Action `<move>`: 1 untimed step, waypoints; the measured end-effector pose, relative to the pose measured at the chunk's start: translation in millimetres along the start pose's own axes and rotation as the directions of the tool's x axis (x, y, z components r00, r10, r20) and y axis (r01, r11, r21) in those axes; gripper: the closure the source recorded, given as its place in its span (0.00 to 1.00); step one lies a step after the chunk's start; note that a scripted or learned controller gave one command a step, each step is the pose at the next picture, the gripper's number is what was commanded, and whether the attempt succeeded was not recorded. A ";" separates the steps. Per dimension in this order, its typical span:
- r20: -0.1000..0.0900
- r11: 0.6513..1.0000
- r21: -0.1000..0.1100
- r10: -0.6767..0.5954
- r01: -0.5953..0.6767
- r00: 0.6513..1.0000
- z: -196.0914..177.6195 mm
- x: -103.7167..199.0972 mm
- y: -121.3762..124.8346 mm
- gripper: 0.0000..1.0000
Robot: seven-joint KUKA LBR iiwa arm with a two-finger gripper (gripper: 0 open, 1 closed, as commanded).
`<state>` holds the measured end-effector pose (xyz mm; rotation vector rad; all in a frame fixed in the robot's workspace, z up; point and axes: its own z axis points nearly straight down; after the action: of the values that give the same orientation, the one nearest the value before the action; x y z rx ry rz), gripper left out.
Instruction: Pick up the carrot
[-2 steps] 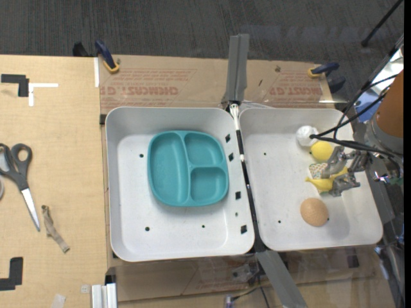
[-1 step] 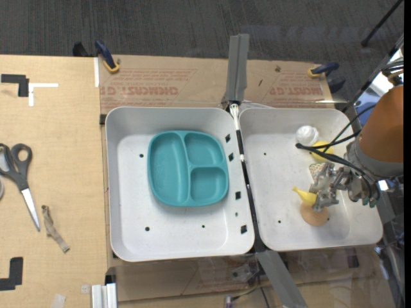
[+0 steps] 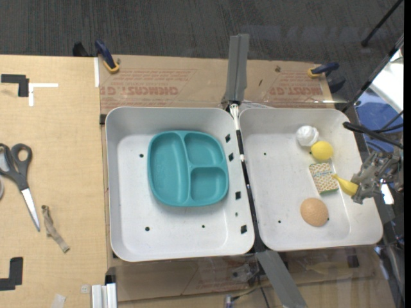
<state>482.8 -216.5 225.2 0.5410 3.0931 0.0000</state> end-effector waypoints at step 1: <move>0.000 0.990 0.001 0.144 -0.144 0.990 -61.3 0.5 4.3 1.00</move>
<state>483.7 -212.3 286.5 0.7625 3.0462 -0.0007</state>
